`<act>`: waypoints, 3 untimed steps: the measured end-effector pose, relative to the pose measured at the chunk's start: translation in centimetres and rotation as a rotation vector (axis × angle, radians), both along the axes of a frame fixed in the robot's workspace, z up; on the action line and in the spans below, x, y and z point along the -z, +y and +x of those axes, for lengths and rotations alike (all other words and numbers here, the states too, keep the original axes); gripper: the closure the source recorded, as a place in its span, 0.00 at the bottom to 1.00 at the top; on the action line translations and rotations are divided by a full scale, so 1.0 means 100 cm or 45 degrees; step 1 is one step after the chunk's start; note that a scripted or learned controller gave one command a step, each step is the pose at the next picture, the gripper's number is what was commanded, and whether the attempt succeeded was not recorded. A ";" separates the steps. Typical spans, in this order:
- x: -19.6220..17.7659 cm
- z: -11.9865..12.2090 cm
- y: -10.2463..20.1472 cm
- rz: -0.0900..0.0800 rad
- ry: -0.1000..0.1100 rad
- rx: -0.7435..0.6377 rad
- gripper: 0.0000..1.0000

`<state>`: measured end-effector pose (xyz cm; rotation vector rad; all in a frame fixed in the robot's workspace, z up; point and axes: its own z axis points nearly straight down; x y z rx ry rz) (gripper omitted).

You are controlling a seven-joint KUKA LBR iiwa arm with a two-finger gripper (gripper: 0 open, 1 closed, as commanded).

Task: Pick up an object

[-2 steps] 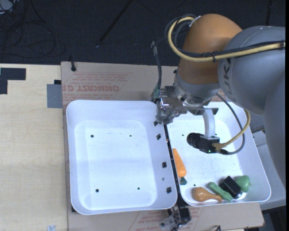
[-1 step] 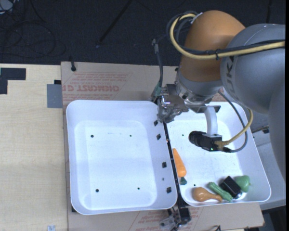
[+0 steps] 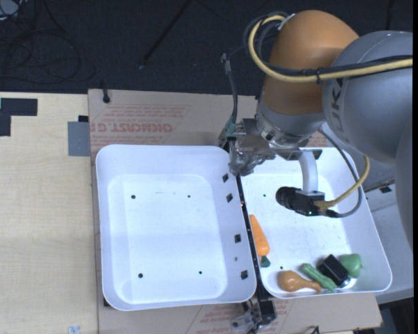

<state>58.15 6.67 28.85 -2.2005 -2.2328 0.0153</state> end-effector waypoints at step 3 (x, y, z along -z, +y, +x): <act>-0.006 0.036 0.126 0.002 -0.014 0.014 1.00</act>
